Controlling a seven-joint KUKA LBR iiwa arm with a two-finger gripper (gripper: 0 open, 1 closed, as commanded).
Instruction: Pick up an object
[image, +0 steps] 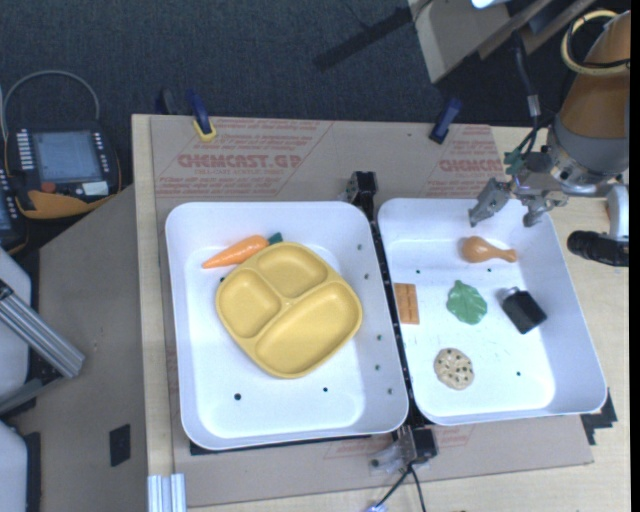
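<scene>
My gripper (511, 208) hangs open over the far edge of the right bin (570, 390), with nothing between its fingers. Just below it lies a tan chicken drumstick (486, 249). Further toward the front of the same bin are a green leafy piece (466, 302), a black block (523, 309), a chocolate-chip cookie (454, 368) and a small orange-brown bar (406, 303) by the left wall.
The left bin (200, 380) holds a yellow divided plate (289, 308) and a carrot (235, 251) at the plate's far left. A cardboard sheet (300, 160) underlies both bins. A handheld pendant (60, 165) sits at far left.
</scene>
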